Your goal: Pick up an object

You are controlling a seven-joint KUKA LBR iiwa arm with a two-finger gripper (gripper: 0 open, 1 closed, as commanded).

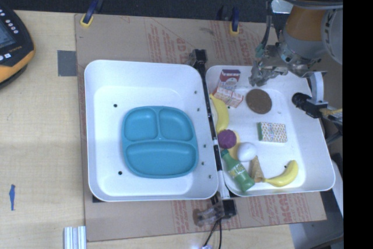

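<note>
My gripper hangs over the far part of the right bin, just above and left of a brown round disc. A red and white carton lies to the gripper's left. Nothing shows between the fingers. Further toward the front lie a green patterned packet, a purple ball, a white egg, a green bottle, a brown cone and a yellow banana. A second banana lies along the bin's left wall.
The left bin holds a blue divided plate. Both bins stand on a cardboard sheet clamped at the back. A yellow and black device sits at the bench's left edge.
</note>
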